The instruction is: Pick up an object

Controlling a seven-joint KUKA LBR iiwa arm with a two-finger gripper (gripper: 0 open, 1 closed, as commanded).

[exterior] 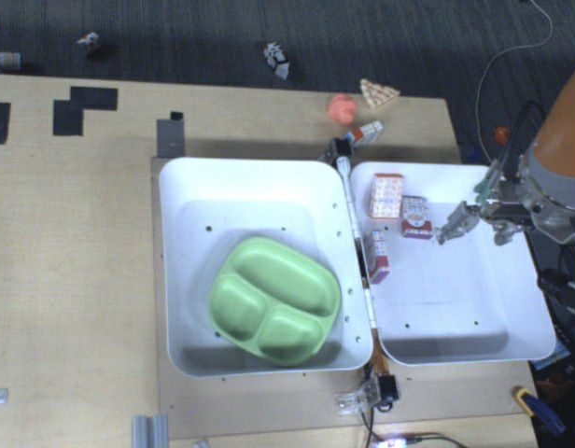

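The right bin (pixel 455 329) holds three small packages along its left side. A pink and white box (pixel 385 196) lies at the back, with a red and white box (pixel 415 217) right beside it. A third small box (pixel 377 257) rests against the bin's left wall. My gripper (pixel 478 231) hovers over the right part of this bin, just right of the red and white box. It is open, its fingers (pixel 452 227) are spread wide, and nothing sits between them. The left bin (pixel 180 250) holds a green divided tray (pixel 273 299).
Behind the bins on the bench lie an orange ball (pixel 342 108), a wedge-shaped toy (pixel 379 92) and a small tube (pixel 366 133). The ridge between the bins (pixel 356 241) runs close to the third box. Cables cross at the right edge.
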